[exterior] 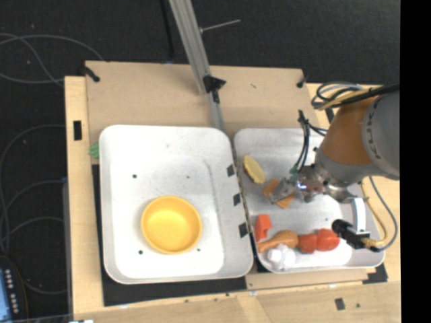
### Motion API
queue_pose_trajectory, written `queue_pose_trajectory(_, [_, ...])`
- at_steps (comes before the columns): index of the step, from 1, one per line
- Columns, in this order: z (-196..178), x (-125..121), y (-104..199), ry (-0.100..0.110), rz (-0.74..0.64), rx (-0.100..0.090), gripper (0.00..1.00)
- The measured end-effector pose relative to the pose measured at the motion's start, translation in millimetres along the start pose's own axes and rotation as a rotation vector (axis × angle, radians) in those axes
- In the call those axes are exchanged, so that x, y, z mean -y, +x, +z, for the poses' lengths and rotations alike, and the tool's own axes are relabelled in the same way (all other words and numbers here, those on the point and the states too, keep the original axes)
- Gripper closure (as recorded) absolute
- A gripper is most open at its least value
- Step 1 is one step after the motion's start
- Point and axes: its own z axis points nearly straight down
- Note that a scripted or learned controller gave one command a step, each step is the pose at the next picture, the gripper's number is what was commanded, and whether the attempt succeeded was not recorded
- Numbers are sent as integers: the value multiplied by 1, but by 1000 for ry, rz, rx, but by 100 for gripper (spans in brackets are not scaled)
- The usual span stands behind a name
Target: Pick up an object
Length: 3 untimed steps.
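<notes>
- gripper [291, 192] low in right bin [269, 143], over small orange-brown piece [277, 191]; looks closed on it, blurry
- yellow bowl [171, 224] in left bin [161, 147]
- red toys [320, 241] along right bin's near edge

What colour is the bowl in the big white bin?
The bowl is yellow, seen clearly in the camera view from above.

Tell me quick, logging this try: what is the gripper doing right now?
Gripper: down in the right white bin, at a small orange-brown object; open or shut cannot be told.
</notes>
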Motion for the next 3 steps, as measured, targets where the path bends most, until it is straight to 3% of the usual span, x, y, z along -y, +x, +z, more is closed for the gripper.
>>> queue_pose_trajectory(1, [-12,-2,-1,-7,4,0,100])
queue_pose_trajectory(3, [-108,-1,-8,-5,-4,0,100])
